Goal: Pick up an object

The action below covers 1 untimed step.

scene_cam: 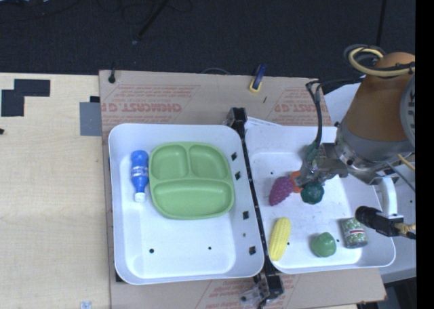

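The right bin [380, 260] holds a purple grape-like toy [279, 191], a small orange piece [296, 181], a dark green ball [312, 195], a yellow corn cob [279, 238], a green round fruit [323, 244] and a small labelled can [353, 232]. My gripper [312, 176] hangs low over the middle of this bin. It sits just above the dark green ball and right of the purple toy. The grey and orange arm [380, 111] covers the bin's far right part.
The left bin [129, 253] holds a green divided plate [190, 180] and a blue bottle [139, 174] lying along its left side. A black divider [248, 192] runs between the two bins. A cable loops [317, 111] beside the wrist.
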Motion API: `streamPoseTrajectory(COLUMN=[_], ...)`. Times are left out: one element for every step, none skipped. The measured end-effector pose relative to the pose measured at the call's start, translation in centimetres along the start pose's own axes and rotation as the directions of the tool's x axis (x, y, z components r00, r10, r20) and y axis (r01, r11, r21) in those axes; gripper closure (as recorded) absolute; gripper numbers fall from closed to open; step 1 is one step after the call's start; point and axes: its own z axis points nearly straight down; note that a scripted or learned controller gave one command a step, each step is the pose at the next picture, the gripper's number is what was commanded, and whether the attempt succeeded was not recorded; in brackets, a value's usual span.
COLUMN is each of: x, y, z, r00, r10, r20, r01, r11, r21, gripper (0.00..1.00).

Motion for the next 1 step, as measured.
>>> streamPoseTrajectory(x=[5.63], y=[-0.15], z=[-0.80], r00=[1.000], r10=[-0.001], r20=[0.000], r01=[0.001], r11=[1.000], r21=[-0.001], gripper=[1.00])
